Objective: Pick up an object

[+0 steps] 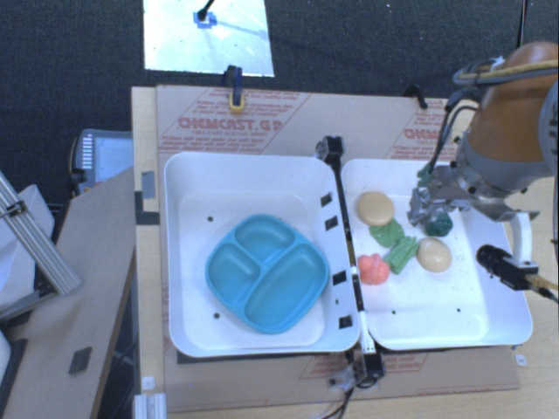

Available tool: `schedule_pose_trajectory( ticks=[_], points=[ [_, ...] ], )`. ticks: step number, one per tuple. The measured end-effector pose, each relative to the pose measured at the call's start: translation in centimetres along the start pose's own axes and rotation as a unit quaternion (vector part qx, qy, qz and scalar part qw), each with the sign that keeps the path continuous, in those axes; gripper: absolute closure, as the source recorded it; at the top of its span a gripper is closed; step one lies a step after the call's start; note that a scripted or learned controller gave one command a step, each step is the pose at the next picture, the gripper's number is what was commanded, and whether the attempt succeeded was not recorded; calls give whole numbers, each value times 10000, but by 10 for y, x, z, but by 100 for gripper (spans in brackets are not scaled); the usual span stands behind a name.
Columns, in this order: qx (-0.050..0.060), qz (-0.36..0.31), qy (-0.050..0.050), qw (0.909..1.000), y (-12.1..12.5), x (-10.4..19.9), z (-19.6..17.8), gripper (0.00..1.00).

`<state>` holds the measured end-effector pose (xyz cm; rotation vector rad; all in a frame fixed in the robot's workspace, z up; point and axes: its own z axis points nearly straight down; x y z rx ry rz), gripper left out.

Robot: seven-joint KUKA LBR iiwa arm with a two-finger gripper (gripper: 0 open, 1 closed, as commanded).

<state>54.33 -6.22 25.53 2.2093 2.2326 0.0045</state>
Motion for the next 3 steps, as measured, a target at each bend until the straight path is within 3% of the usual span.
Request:
schedule_pose_trajectory(
  ticks=[3],
  points=[
    [4, 4, 1, 10000, 20, 151, 4, 100]
  ],
)
